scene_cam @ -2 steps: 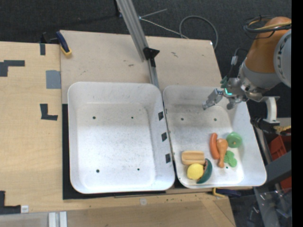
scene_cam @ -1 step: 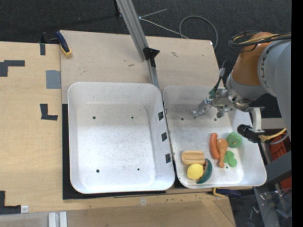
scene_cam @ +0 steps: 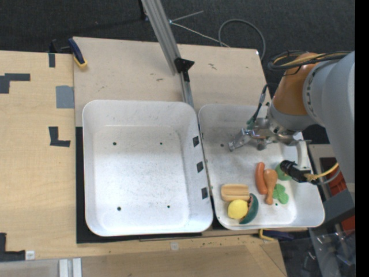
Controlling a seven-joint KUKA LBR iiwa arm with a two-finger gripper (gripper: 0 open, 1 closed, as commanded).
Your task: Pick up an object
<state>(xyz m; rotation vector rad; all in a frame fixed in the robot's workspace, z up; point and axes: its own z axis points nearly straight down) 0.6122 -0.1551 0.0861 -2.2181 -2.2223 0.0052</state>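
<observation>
The gripper hangs over a bare part of the right bin, and it holds nothing. It could close on air, because the toy food sits well apart, near the front. There lie a carrot, a hot dog and a yellow lemon.

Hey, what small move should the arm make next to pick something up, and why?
Probably shift the gripper toward the near end of the right bin: it sits over bare floor, while the hot dog, lemon and carrot lie there.
</observation>
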